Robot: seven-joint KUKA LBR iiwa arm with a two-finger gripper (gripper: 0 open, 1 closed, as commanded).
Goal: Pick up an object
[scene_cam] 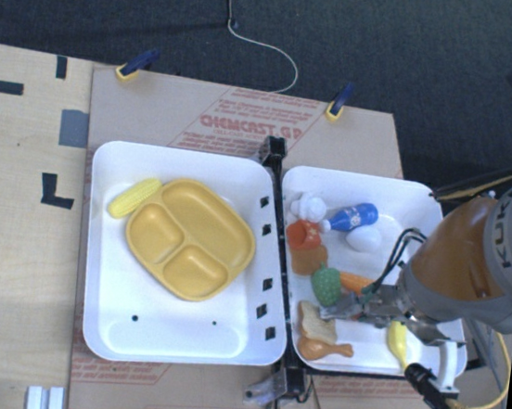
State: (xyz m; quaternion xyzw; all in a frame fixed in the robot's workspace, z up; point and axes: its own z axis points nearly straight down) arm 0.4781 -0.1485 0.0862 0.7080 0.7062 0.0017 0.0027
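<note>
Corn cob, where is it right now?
The corn cob lies in the left bin, near its upper left corner, against the upper left rim of the yellow divided tray.

Lighting's pretty even in here, soft and coming from overhead, nothing harsh. The two white bins (100, 253) are the brightest things going and nearly blow out along the floors, with only faint shading inside the walls. The yellow tray (191, 237) throws a thin soft shadow on its lower edge. The arm (463, 264) casts a vague dark patch under itself. The dark carpet (399, 40) up top stays murky with little detail. Whole picture's a bit soft and low-res; small toys in the right bin smear together, and the print on the cardboard (239, 122) is barely readable.
</note>
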